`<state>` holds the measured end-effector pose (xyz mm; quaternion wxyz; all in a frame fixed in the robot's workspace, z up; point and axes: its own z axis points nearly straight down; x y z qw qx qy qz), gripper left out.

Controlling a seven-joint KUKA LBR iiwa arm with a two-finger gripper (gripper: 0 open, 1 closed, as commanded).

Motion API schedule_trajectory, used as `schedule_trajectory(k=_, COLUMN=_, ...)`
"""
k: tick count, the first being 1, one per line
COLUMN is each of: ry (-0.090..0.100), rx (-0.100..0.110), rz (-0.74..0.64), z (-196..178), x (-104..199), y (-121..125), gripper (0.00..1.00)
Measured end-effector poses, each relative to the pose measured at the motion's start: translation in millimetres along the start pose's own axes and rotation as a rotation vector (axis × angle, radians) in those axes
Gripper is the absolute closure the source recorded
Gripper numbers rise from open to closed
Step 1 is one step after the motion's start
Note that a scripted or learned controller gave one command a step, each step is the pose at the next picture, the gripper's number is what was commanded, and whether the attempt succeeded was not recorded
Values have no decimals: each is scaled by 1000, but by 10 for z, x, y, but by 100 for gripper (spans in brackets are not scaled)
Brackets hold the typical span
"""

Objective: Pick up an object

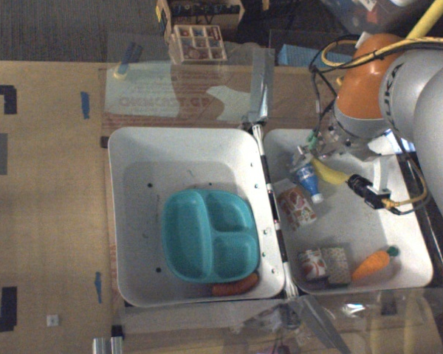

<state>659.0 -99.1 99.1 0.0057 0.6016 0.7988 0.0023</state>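
From where I'm sitting the arm (399, 87) is down over the right bin (421, 260), and the jaws (315, 147) look parked right at the top of the little blue bottle (307, 179), with the banana (332, 172) just beside it, so I'd want a clean straight drop centred on the bottle so the banana doesn't get nudged. Honestly I can't tell how far open the jaws are or whether they've got anything, the wrist hides it.
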Motion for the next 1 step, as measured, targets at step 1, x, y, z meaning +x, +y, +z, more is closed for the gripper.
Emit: schedule_trajectory(k=1, ry=4, rx=5, rz=-87, z=-879, x=443, y=39, gripper=100)
